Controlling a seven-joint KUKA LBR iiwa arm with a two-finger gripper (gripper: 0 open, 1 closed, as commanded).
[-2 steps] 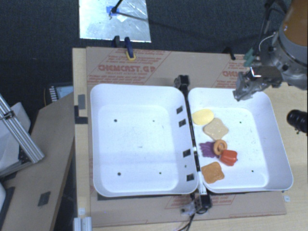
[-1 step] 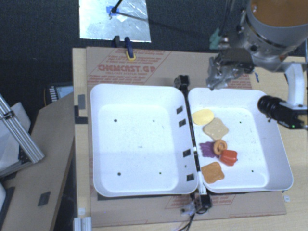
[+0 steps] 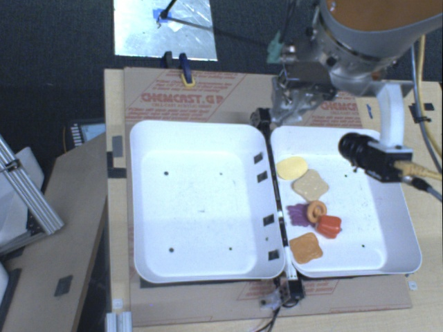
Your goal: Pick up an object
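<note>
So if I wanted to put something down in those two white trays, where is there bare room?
The left tray is bare from wall to wall. In the right tray, the floor is free right of the toys. It is crowded along the divider: yellow piece, beige piece, purple piece, orange ring, red piece and orange piece sit bunched together.

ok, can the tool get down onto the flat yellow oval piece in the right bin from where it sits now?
Probably yes. The flat yellow oval piece lies uncovered at the top of the cluster, touching only the beige square piece below it. The tool sits just beyond the right bin's far rim.
</note>
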